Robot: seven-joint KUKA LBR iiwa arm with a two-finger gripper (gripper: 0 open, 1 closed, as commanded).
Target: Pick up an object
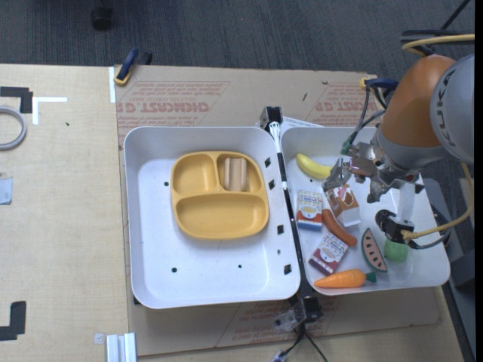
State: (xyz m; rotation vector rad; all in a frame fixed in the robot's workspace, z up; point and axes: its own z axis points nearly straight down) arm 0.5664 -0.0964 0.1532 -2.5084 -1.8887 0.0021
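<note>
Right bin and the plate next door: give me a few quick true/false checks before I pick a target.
1. The banana lies in the right bin. True.
2. The carrot sits at the far end of that bin. False: it lies along the near edge.
3. The yellow plate is in the left bin. True.
4. Every plate compartment is bare. False: a tan block sits in the upper right one.
5. The watermelon slice lies beside the carrot. True.

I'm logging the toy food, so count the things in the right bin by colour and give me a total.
Yellow: 1, banana
Orange: 1, carrot
Red: 2, sausage, melon slice
Green: 1, small lump
Printed packs: 3
Total: 8
</note>
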